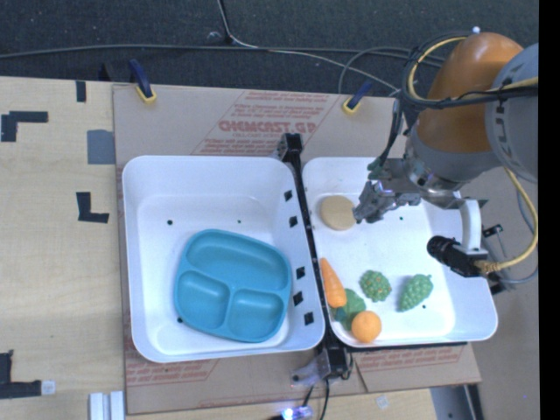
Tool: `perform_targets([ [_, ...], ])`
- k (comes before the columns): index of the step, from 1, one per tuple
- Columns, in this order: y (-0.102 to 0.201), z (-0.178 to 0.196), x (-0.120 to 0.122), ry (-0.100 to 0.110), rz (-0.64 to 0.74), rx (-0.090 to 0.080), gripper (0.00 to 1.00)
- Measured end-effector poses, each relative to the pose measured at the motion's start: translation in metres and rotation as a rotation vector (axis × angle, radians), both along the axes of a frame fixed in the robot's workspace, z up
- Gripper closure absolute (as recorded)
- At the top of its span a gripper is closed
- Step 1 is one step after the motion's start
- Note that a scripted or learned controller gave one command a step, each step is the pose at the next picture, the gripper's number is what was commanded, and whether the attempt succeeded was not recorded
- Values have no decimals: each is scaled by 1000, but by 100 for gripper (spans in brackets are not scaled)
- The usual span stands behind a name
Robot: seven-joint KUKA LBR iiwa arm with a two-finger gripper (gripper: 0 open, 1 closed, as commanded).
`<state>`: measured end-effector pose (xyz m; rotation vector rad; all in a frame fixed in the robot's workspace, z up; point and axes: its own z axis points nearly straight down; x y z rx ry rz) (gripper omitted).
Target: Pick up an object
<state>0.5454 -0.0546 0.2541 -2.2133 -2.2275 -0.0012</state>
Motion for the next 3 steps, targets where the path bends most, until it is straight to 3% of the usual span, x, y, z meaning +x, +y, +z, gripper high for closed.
perform_targets([
  [3,146,-6,-33,2,0,-1,100],
])
